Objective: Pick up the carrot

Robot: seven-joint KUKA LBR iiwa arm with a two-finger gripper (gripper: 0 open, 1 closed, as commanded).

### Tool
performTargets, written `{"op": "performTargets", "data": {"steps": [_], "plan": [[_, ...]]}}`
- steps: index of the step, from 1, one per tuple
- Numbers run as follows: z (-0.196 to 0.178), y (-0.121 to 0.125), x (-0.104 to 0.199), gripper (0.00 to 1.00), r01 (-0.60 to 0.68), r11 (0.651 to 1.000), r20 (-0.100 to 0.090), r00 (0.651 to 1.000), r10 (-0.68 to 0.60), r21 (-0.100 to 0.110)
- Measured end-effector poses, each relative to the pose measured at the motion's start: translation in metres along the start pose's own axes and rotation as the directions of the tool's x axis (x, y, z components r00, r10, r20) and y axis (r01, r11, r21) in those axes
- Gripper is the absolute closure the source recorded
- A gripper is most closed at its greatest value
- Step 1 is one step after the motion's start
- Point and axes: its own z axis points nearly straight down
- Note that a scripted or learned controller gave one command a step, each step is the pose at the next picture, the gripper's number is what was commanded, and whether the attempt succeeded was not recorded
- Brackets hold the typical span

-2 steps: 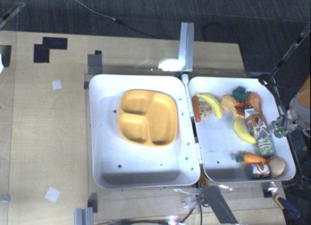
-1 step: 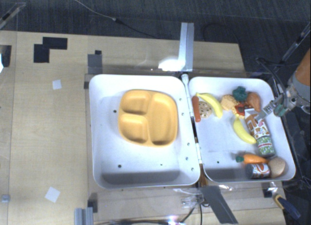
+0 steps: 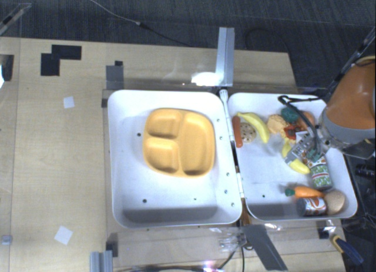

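Hand (image 3: 305,145) sits low amid clutter at mid-right bin (image 3: 264,206); grip state cannot be told. Carrot (image 3: 306,192) lies near bin's front right corner, touching a can (image 3: 311,206). Risk: grabbing the neighbouring can (image 3: 321,174) or yellow item (image 3: 298,166) instead.

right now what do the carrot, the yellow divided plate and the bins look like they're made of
Carrot: likely toy plastic, with smooth, even orange colour and a green tip. Yellow divided plate: moulded plastic by the look, matte with soft rounded compartments. Bins: white, thin-walled, faintly glossy with rounded corners, probably plastic, though painted metal can't be ruled out.
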Motion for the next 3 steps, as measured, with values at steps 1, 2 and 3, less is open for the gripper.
{"op": "performTargets", "data": {"steps": [1, 2, 3], "plan": [[-0.009, -0.042, 0.034, 1.0, -0.037, 0.999, 0.002, 0.999, 0.037, 0.001], [-0.009, -0.042, 0.034, 0.0, -0.036, 0.999, 0.001, 0.999, 0.036, 0.001], [0.02, -0.004, 0.075, 0.0, -0.352, 0.936, -0.001, 0.936, 0.352, 0.0]]}}
